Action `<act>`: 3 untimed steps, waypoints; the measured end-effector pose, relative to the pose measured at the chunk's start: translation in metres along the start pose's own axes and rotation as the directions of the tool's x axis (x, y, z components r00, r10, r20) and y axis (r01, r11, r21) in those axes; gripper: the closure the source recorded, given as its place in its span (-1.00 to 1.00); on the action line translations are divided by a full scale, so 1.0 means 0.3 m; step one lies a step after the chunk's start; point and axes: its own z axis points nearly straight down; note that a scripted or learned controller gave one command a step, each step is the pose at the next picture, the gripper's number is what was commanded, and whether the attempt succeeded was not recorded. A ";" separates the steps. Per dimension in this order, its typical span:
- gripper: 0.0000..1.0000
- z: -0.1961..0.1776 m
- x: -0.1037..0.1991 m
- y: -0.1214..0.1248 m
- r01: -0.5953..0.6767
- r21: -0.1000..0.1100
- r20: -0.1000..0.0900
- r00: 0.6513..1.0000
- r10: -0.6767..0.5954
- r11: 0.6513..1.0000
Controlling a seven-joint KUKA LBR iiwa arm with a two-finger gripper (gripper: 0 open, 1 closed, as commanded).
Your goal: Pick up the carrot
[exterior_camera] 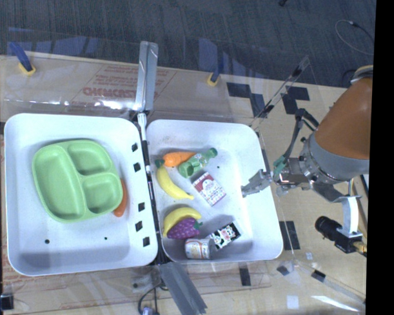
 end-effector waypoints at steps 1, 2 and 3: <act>-1.00 0.166 0.210 0.265 0.194 -0.001 0.001 0.981 -0.194 0.981; -1.00 0.274 0.344 0.497 0.323 -0.002 0.001 0.946 -0.323 0.946; -1.00 0.269 0.391 0.588 0.492 -0.004 0.003 0.871 -0.492 0.871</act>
